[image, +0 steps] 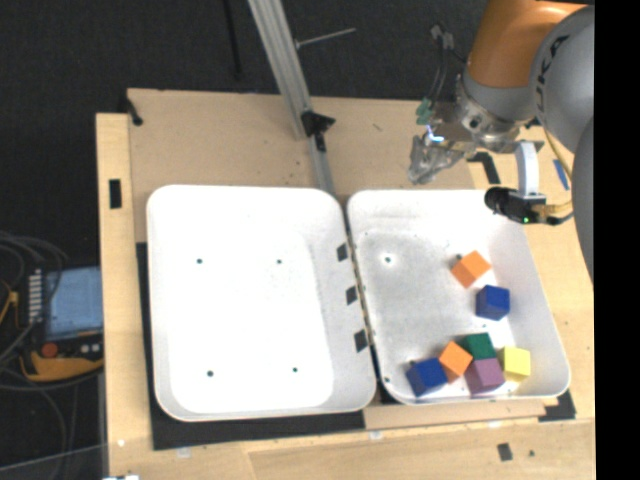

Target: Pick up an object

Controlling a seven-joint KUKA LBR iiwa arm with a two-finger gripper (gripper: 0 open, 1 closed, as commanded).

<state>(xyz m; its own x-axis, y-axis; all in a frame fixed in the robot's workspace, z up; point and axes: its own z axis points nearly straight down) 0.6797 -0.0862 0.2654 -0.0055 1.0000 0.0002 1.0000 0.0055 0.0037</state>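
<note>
Purple cube (486,374) sits among bright small blocks.

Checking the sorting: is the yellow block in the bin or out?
In: the yellow block lies inside the right bin, near its front corner.

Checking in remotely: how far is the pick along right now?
Nothing looks picked yet: all seven blocks lie in the right bin, including the orange block and blue block. The gripper sits above the bin's far rim, with no block at its tip. Descent, grasp and lift remain.
</note>
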